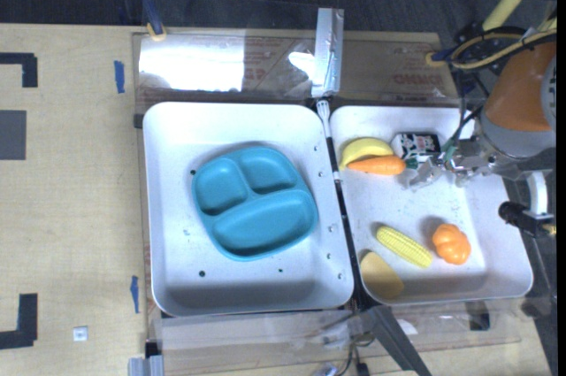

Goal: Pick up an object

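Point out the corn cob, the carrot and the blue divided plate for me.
corn cob (403, 245), camera view, middle of the cob.
carrot (378, 165), camera view, middle of its orange body.
blue divided plate (265, 225), camera view, floor of its large compartment.

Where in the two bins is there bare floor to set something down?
Left bin: a bare margin all round the blue plate, widest along the near edge. Right bin: bare between carrot and corn; crowded at the far edge by the gripper.

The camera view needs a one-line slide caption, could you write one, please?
Arm's tool over the right bin near carrot; blue plate in left bin.
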`<action>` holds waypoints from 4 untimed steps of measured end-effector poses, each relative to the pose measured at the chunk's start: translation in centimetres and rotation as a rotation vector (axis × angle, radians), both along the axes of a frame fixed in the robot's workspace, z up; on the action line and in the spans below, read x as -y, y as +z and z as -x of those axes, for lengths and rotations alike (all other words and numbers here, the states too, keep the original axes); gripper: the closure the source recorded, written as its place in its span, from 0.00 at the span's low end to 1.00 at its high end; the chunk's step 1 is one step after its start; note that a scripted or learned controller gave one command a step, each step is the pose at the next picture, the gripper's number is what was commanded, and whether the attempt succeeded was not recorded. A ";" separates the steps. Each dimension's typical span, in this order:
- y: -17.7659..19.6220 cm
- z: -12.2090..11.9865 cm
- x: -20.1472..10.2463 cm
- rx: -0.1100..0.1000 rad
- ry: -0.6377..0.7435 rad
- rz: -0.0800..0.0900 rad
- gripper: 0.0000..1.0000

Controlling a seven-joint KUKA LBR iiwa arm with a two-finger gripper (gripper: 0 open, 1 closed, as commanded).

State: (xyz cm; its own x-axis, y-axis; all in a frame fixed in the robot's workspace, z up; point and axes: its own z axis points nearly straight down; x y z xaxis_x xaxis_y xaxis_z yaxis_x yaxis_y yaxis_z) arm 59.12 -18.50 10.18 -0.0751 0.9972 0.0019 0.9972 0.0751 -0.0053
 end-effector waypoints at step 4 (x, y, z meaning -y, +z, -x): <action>11.1 -7.8 -4.9 0.014 -0.167 0.003 1.00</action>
